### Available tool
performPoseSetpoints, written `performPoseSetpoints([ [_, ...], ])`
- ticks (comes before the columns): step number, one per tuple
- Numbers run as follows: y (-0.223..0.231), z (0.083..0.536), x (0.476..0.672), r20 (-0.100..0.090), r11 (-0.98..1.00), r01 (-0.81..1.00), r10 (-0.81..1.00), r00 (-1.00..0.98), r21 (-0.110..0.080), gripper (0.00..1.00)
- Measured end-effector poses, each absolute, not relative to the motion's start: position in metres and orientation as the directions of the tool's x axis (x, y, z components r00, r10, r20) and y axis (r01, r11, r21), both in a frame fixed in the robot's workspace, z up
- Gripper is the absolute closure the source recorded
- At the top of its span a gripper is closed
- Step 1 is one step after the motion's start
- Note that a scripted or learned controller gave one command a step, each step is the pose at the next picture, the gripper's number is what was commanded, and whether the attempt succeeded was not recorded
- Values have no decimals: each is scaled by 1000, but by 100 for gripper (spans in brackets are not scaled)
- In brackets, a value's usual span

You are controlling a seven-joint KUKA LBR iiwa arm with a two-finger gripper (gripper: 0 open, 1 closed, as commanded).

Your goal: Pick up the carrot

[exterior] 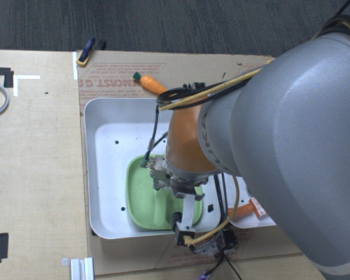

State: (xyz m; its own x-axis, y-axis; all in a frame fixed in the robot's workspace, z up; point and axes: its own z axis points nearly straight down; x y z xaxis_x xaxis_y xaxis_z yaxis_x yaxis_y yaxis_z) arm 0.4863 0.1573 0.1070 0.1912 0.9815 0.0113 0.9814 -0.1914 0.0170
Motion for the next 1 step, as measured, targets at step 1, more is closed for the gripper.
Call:
performPoseSetpoints([
  [1,98,212,493,-1,-294,956,956,294,0,100],
])
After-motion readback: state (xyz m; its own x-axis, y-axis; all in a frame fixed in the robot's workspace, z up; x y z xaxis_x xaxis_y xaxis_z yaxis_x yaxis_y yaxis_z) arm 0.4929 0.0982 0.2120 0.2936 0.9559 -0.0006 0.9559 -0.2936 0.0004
